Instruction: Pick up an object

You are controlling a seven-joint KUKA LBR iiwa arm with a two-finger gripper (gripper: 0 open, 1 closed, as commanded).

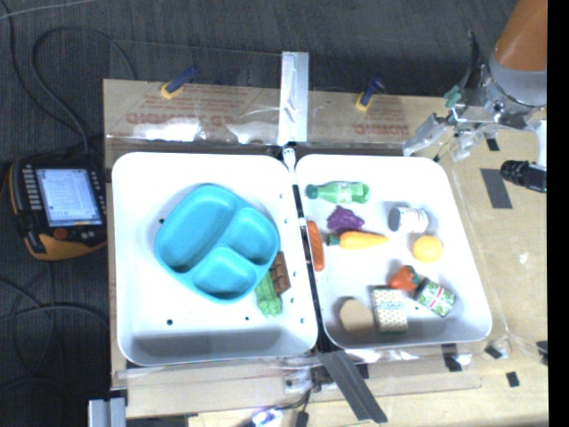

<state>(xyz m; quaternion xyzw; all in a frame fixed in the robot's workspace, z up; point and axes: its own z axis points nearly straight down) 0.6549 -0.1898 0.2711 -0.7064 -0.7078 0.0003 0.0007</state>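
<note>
**Arm parked off the far right corner, toys waiting in the right bin**

We see the arm [520, 34], grey with its orange band, at the bench's far right corner, outside both bins. Its gripper [436, 140] reaches toward the far right corner of the right bin [462, 238]; the metal fingers look spread apart with nothing between them, though at this size we cannot be fully sure of the gap.

In the right bin, a green bottle [338, 191] lies on its side near the far left corner. Just beside it toward the near edge we find a purple bunch of grapes [344, 220], touching a yellow-orange carrot [360, 239]. An orange-red stick [316, 245] lies along the left wall. A small white and grey can [407, 218] sits toward the right, with a yellow lemon [428, 249] just on its near side. Closer to the near edge are a red tomato [402, 278], a green and red tin [435, 297] touching it, a patterned box [388, 310] and a tan round piece [354, 314] beside the box.

The left bin [133, 327] holds a blue divided tray [216, 240] at its middle. By the tray's near right corner lie a brown bar [279, 275] and a green vegetable [268, 297], close together.

Off the bench's left edge rests a control pendant [58, 205] with cables around it.
</note>
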